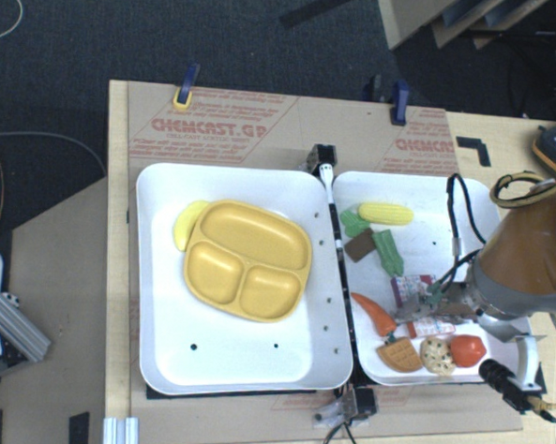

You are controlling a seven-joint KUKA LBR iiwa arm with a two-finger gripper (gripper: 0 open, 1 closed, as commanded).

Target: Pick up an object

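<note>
Toys (411, 351) are clustered low in the right bin (425, 193), so the end effector (430, 305) is lowered there; its state cannot be told.

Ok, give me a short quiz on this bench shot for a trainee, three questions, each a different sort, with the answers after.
1. True or false: the yellow divided tray lies in the left bin.
2. Which item lies nearest the far edge of the right bin? A) corn cob B) tomato C) carrot
3. Fill in: beside the tomato, toward the bins' shared edge, lies a round ____.

Key: 1 true. 2 A. 3 cookie.
</note>
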